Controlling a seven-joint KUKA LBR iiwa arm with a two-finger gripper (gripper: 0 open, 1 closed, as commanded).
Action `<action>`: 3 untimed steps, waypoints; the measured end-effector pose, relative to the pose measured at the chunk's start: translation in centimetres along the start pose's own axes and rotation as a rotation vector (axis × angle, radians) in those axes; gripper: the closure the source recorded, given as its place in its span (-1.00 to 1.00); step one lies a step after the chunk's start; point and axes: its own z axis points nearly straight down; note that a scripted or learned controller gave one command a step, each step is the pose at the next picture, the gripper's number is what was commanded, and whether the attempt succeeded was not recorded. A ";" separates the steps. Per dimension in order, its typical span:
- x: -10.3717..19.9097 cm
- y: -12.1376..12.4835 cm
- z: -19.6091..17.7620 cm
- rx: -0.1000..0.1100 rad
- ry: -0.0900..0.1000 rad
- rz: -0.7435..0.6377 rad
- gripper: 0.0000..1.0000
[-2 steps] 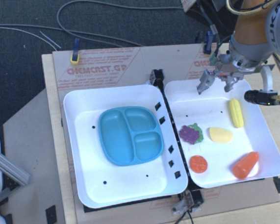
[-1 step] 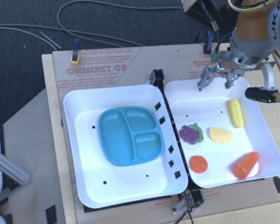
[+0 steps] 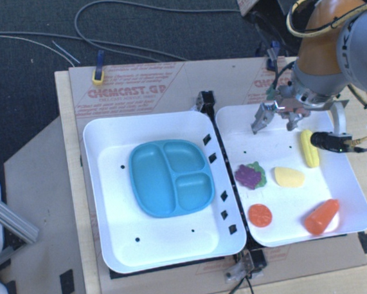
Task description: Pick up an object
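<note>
The claw [image 3: 276, 116] hangs spread and empty above the right bin [image 3: 351, 214] (grapes [image 3: 250, 175], lemon [image 3: 289, 177] and tomato [image 3: 260, 215] lie untouched), so picking remains undone.

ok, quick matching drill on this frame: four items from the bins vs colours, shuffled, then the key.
Items:
1. divided tray
2. toy grapes
3. toy tomato
4. toy banana

Colours:
A. yellow
B. purple with a green top
C. light blue
D. red

Pairs: 1-C, 2-B, 3-D, 4-A.

The tray lies in the left bin; the other three lie in the right bin.
</note>
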 end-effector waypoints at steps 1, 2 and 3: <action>0.8 0.6 5.4 -0.001 0.000 -0.001 -1.00; 0.9 0.6 8.6 -0.001 0.000 -0.001 -1.00; 0.9 0.8 7.2 -0.007 0.000 0.000 1.00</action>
